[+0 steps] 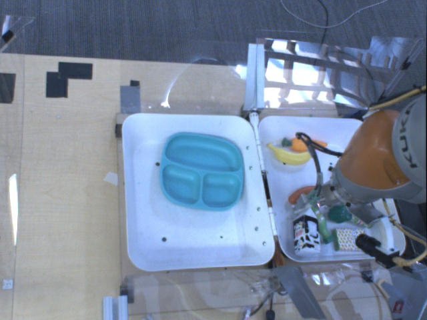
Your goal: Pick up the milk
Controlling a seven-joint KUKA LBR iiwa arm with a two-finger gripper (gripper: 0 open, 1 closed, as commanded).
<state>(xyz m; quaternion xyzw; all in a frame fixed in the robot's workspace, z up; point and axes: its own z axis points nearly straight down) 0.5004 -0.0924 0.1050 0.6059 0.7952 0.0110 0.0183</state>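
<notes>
— Where's the milk [306,234]?
— Near left corner of the right bin [283,252], black-and-white carton, just left of the gripper [323,213].
— Fingers?
— Can't tell; the arm [380,157] hides them. Blue plate [201,170] sits in the left bin [140,245].

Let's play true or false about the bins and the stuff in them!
1. The blue plate lies in the left bin. True.
2. The banana is on the blue plate. False: it lies in the right bin.
3. The milk carton with black and white patches sits in the right bin. True.
4. The arm is over the left bin. False: it is over the right one.
</notes>
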